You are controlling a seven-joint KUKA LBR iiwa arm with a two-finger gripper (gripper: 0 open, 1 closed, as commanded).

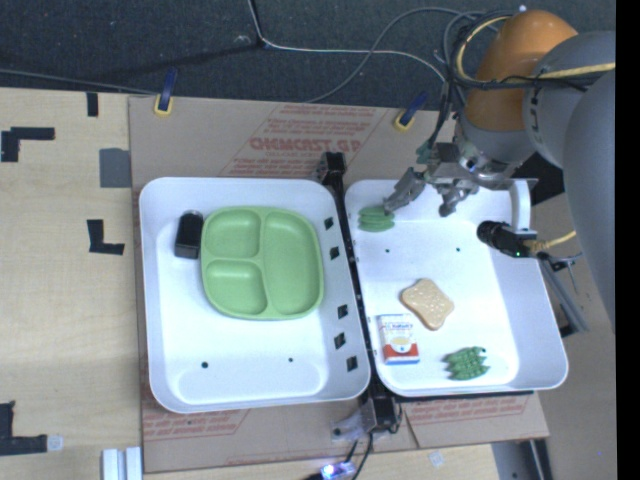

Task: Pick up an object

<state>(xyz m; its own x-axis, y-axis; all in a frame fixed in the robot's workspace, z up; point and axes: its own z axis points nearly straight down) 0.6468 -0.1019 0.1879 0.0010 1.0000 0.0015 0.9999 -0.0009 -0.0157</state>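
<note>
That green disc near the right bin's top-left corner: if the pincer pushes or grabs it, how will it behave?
The green disc looks flat and low, so it will probably slide rather than roll or tip. It seems small and likely light. It lies close to the right bin wall, so a push may wedge it there. The pincer is just beside it.

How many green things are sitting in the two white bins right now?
3. A divided green plate fills the middle of the left bin. In the right bin, a small green disc lies at the far left corner and a green pea-pod toy near the front edge.
</note>
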